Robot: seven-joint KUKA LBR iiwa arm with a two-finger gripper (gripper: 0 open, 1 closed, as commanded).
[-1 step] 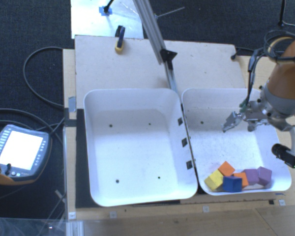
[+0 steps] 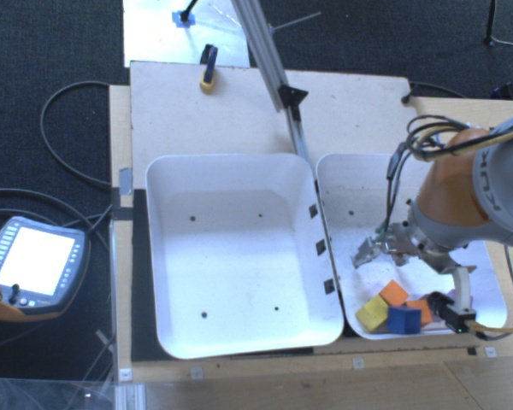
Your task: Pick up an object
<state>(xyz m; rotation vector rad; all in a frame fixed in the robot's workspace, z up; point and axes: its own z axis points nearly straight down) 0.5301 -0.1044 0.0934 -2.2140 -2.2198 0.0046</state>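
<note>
Grey metal gripper (image 2: 369,252) hangs low over the right bin (image 2: 352,196), near its middle. I cannot tell if it is spread or pressed together. Near it, at the front end of that bin, four small blocks sit in a bunch, apart from the gripper. The yellow block (image 2: 372,313) is on the left and tilted. The blue block (image 2: 403,319) is right beside it. One orange block (image 2: 394,293) sits just behind those two. A second orange block (image 2: 421,308) peeks out on the right, partly hidden by the blue one. The arm (image 2: 466,190) covers the right side of this bin. The left bin (image 2: 158,229) has small dark dots on its white floor.
</note>
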